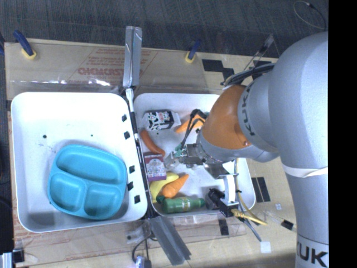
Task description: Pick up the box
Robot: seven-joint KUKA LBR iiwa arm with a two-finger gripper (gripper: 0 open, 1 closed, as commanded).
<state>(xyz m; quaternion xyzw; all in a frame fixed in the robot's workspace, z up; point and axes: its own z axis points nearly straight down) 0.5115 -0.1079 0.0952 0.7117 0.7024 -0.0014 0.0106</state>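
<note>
A: How far is the task being judged to have come?

B: It is being judged as not yet done. The box (154,167), a small purple and white carton, is lying flat in the right bin (209,100), close against the wall shared with the left bin (33,105). Nothing is seen lifting it. The reach, the grasp and the lift are all being counted as left to do.

A: What is being seen around the box?

B: A hot dog (152,142) is lying just above it, and a yellow fruit (163,183) and a carrot (175,186) are lying just below it, with a green bottle (182,204) near the bin's front wall. A black and white milk carton (159,119) is resting toward the back. In the left bin a blue divided tray (86,181) is sitting, well apart from the box.

A: And the hand?

B: The hand (182,156) is being seen below the orange band, over the middle of the right bin and just to the right of the box. Whether it is touching the box cannot be told. Whether it is spread or pressed together cannot be told either, since that part is being blurred by small metal details. Nothing is being seen carried by it.

A: What is being asked of the next move?

B: Probably a short shift toward the shared wall, with care being taken over the crowding items.
</note>
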